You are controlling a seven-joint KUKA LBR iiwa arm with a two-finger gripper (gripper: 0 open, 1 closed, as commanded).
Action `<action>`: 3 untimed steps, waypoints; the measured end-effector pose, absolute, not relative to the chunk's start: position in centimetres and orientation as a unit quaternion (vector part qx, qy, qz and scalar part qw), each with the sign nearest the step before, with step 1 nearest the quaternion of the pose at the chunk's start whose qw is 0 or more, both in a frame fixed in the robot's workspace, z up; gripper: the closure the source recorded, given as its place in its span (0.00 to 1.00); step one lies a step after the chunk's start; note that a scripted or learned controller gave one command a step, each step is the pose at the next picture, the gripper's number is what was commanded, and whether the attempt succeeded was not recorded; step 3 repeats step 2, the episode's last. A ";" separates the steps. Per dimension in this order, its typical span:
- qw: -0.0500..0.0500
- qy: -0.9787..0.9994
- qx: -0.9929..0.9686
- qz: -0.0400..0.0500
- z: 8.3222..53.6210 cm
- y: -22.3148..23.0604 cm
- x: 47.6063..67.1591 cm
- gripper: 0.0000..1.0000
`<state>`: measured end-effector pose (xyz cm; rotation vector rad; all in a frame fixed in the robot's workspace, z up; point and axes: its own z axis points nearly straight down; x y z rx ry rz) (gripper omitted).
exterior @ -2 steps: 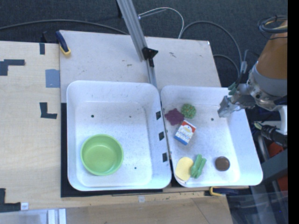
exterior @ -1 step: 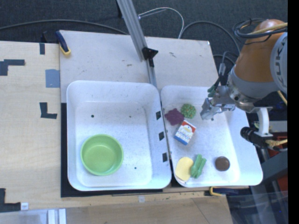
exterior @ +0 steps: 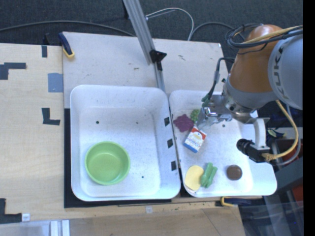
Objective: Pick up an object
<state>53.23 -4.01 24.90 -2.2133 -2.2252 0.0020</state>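
My gripper (exterior: pixel 210 114) hangs low over the upper left part of the right bin (exterior: pixel 256 181), under the grey and orange wrist. A small green piece (exterior: pixel 195 115) lies just left of it, beside a purple item (exterior: pixel 183 123). Just below the gripper, tilted on the bin floor, lies a small white, blue and red carton (exterior: pixel 195 139). Along the bin's front lie a yellow item (exterior: pixel 194 177), a green pod (exterior: pixel 209 174) and a brown ball (exterior: pixel 234 171).
The left bin (exterior: pixel 118 102) holds a green bowl (exterior: pixel 107 162) at its front left. A slanted metal pole (exterior: pixel 142 28) crosses above the divider between the bins. Black cables and a connector (exterior: pixel 251 150) hang off the arm over the right bin's right side.
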 end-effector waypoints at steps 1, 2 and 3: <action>0.002 -0.709 -0.705 0.001 23.5 0.6 53.3 1.00; 0.002 -0.710 -0.705 0.001 22.2 6.3 53.0 1.00; 0.002 -0.710 -0.705 0.001 22.2 6.3 53.0 1.00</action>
